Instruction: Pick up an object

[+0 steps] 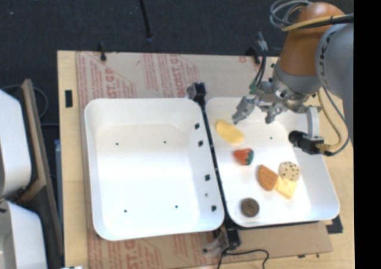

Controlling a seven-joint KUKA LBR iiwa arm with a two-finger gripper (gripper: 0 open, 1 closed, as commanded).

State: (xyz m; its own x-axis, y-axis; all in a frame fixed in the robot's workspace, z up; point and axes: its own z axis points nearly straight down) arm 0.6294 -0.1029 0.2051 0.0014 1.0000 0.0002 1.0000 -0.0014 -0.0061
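The right bin [309, 199] holds several toy foods. A yellow lemon-like piece [229, 132] lies near its left wall, with a red strawberry [243, 156] just below it. An orange wedge [267, 177], a pale yellow block [286, 188] and a spotted cookie [289, 170] cluster at the right, and a brown round piece [249, 206] sits near the front. My gripper [256, 113] hangs open over the bin's back part, above and right of the lemon piece, with nothing between its fingers.
The left bin [149, 166] stands beside the right one, with a black divider strip [208, 155] between them. A black clamp [197, 91] sits at the back between the bins. Cardboard [137, 77] lies under both.
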